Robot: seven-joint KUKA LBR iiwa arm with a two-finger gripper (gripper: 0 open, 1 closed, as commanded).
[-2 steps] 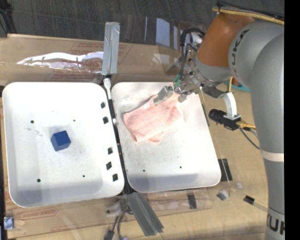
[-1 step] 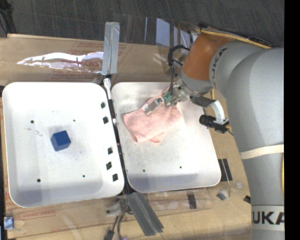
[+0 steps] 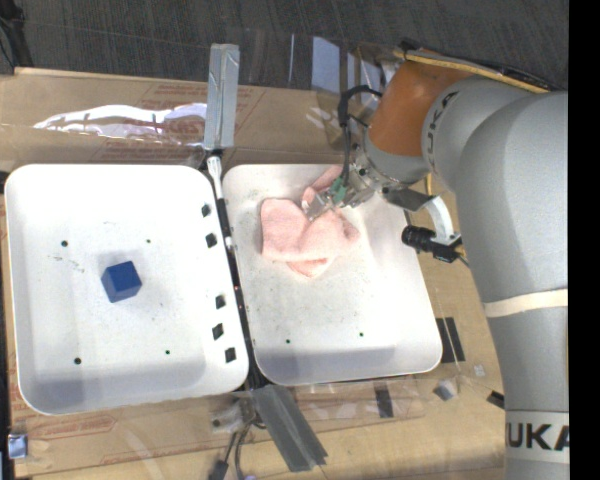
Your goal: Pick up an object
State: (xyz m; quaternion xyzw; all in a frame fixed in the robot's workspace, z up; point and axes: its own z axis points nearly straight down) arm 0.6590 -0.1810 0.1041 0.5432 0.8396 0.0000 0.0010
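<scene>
A pink cloth (image 3: 298,234) lies crumpled in the back half of the right bin (image 3: 380,308). My gripper (image 3: 324,200) is down at the cloth's upper right edge, touching it, and a fold of pink rises beside it. In the left bin (image 3: 40,348) a small blue cube (image 3: 121,280) sits alone near the middle, far from the gripper.
The grey arm with its orange band (image 3: 405,108) reaches in over the right bin's back right corner. A grey bar (image 3: 221,98) stands behind the divider between the bins. The bench around them is brown cardboard (image 3: 110,118).
</scene>
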